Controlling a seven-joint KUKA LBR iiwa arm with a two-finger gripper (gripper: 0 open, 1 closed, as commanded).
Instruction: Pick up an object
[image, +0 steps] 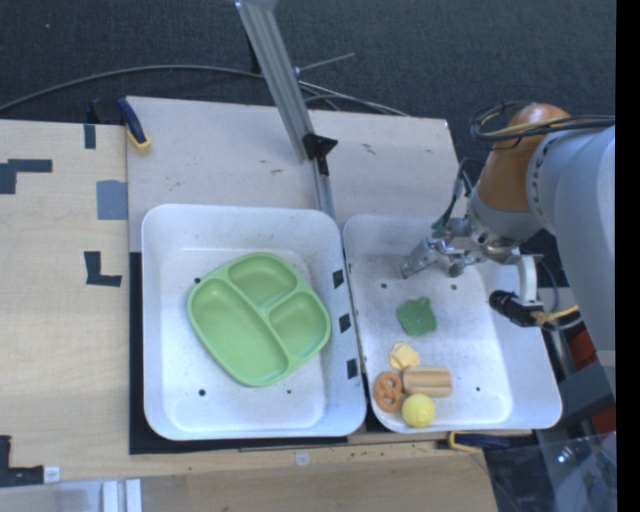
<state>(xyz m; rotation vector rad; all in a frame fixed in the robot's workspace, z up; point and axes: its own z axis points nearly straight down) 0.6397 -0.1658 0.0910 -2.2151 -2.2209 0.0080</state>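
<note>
– Where's the hand (437, 262)?
– Over the right bin (520, 395); whether released or clenched, I cannot tell.
– And the objects?
– Green piece (416, 317) just below it; yellow ball (419, 409), bun (427, 380) farther. Green plate (259, 317) leftward.

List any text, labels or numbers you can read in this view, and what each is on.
No readable text, brand or number stands anywhere in this view.
The small white tag on the bench's front edge below the left bin is too small and blurred to read.
The green divided plate, the toy food and the gripper show no markings.
</note>
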